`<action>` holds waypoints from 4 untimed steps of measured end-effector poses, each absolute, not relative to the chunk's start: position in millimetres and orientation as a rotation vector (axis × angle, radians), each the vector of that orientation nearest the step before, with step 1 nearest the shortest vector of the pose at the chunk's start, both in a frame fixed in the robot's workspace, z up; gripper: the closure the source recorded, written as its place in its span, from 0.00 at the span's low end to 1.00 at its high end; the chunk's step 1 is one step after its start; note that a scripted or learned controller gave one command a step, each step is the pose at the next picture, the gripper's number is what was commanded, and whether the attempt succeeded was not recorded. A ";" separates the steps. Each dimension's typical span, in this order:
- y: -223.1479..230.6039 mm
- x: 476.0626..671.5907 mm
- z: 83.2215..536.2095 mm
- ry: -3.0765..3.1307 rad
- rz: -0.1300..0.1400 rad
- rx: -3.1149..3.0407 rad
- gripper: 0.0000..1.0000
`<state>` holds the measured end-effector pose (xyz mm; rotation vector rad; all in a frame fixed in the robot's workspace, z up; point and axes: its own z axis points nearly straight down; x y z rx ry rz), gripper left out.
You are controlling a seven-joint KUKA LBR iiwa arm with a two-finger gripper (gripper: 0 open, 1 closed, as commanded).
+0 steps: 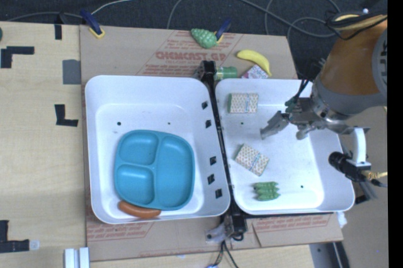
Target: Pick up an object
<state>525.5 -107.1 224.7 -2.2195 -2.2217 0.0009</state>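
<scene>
My gripper [284, 124] hangs over the middle of the right bin [327, 197], its two fingers spread open with nothing between them. To its left lie two patterned blocks: one [244, 102] near the bin's far edge, the other [252, 159] tilted near the bin's centre. A green bumpy toy [266, 190] rests by the near edge. The gripper is to the right of both blocks and touches neither.
The left bin [104, 97] holds a blue divided plate [153, 168] and an orange sausage [139, 210] at its near edge. Behind the bins lie a banana [254, 60] and a green toy [204, 37] on the cardboard. Cables run across the dark floor behind.
</scene>
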 end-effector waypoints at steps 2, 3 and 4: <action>-118.9 638.3 107.9 -2.222 0.002 -2.219 0.00; -100.2 667.9 85.5 -2.222 0.006 -2.217 0.00; -102.8 665.4 95.3 -2.218 0.025 -2.209 1.00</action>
